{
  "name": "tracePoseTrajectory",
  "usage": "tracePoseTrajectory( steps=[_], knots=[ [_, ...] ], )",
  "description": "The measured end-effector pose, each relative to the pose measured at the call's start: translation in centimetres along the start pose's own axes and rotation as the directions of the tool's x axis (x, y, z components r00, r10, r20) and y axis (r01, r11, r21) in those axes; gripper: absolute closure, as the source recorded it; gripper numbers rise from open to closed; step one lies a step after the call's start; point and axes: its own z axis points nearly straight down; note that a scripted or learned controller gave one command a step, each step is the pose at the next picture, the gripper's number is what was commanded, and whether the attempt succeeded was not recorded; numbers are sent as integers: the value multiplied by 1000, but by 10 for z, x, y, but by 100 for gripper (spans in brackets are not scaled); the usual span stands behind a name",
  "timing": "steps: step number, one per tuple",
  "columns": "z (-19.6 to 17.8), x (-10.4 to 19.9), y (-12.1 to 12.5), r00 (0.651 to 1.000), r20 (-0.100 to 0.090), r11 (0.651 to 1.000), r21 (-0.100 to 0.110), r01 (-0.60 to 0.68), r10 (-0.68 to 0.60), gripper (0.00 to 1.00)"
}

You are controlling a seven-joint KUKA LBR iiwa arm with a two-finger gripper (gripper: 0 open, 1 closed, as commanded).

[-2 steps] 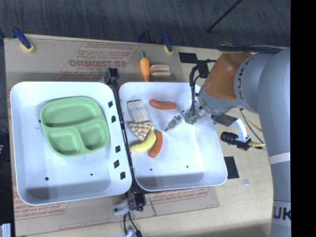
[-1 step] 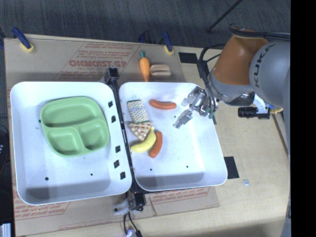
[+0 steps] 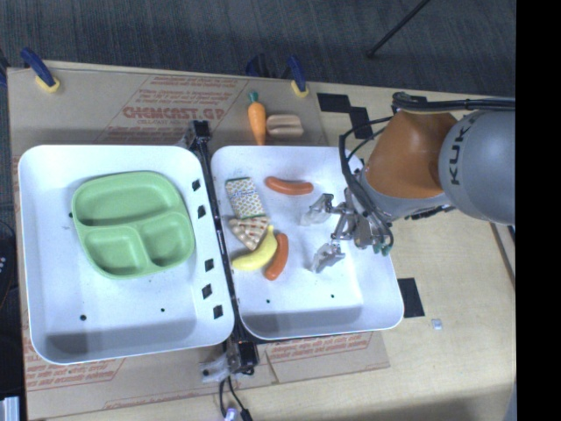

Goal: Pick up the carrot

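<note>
The carrot [image 3: 256,121] lay on the cardboard outside the right bin [image 3: 377,310], at twelve o'clock. The gripper [image 3: 322,231] hovered inside that bin at three o'clock, fingers spread wide, holding nothing.

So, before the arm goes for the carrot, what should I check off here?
1. Carrot located: ok, on the cardboard behind the right bin, beside a bun.
2. Carrot free of clutter: ok, nothing on top.
3. Gripper over carrot: not ok, it is inside the right bin.
4. Gripper empty: ok, nothing between the fingers.
5. Fingers spread: ok, open.
6. Look-alikes: not ok, two sausages lie in the bin.
</note>
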Motion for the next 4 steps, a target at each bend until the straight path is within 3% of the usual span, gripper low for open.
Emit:
tracePoseTrajectory(
  steps=[1,2,3,4],
  knots=[
    [-53,-32,79,980,3,980,0,-200,200,0],
    [-5,35,37,763,3,763,-4,-647,647,0],
    [-49,0,-1,958,4,958,0,-286,286,0],
    [0,68,-5,993,0,993,0,-115,115,0]
  ],
)
